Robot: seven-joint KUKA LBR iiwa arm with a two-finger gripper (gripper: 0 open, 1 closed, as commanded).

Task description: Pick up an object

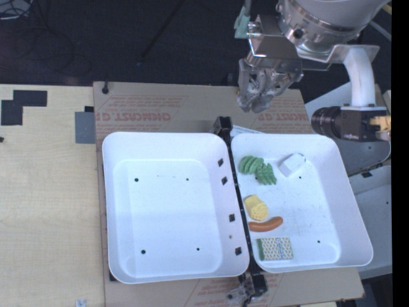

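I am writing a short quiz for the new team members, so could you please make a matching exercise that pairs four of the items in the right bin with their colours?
Things:
1. sausage
2. corn piece
3. bean pods
4. block

Colours:
A. white
B. green
C. yellow
D. reddish orange

Pairs: 1-D, 2-C, 3-B, 4-A

1 fixed overhead camera looks down obliquely on both white bins [121,147].
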